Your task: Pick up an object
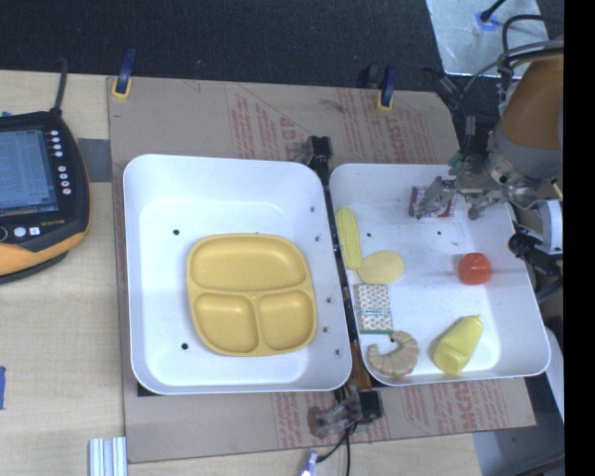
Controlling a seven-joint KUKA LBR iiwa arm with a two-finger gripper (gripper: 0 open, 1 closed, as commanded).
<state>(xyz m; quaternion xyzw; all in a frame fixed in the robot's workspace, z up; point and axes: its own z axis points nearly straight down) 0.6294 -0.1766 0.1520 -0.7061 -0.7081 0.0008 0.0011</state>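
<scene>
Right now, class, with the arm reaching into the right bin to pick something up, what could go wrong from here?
1. The gripper sits near the far wall of the right bin, apart from the red ball; closing here may grab nothing.
2. The ball is round and could roll away if nudged.
3. The corn cob, pale chip and patterned packet crowd the bin's left edge, leaving little finger room.

Robotics lab, teach pendant (pixel 25 191) (clamped bench)

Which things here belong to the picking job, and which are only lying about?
For the job: gripper, tomato, corn cob, yellow bottle, shrimp, potato chip, small box, right bin.

Lying about: yellow divided plate, left bin, teach pendant.
</scene>
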